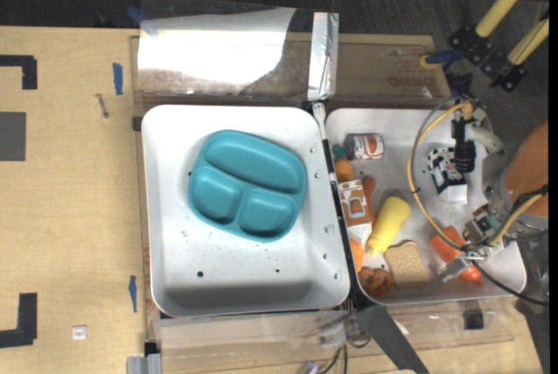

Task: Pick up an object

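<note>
The right bin (397, 130) holds several small things. A silver and red can (364, 146) lies near its far left corner. Below the can, a white and orange carton (353, 203) runs along the left wall. A yellow squeeze bottle (389, 224) lies tilted in the middle, above a tan bread slice (408, 263). My gripper (460, 263) is low at the bin's near right, right beside an orange piece (447, 241). Nothing can be seen held in it.
A teal divided plate (248, 184) lies in the left bin (174, 259). A small orange item (344, 170) and a brown lump (376, 279) lie by the wall between the bins. A yellow cable loops over the right bin's far right part.
</note>
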Available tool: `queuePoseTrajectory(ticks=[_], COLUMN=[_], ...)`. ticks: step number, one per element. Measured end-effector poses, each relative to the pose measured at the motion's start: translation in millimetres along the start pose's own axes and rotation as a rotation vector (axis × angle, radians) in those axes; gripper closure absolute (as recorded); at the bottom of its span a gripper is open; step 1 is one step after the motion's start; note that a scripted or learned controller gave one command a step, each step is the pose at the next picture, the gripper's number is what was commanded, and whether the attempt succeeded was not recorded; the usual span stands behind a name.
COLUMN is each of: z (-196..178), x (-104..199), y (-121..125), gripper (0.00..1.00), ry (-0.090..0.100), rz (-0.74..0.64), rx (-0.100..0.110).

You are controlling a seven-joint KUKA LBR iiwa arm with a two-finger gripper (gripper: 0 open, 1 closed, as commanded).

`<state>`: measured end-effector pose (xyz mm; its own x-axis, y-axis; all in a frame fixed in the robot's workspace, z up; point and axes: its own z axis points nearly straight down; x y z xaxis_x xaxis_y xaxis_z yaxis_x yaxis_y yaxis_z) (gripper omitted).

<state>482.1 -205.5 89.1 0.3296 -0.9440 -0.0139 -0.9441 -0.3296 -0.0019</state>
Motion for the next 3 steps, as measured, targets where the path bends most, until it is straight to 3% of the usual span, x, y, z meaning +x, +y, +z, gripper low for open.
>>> queuePoseTrajectory(ticks=[2, 3], z=[0.1, 0.2], x=[-2.0, -3.4], y=[-0.6, -0.8], gripper=[0.00, 0.00], ry=[0.004, 0.005], rz=[-0.056, -0.225], rx=[0.000, 0.000])
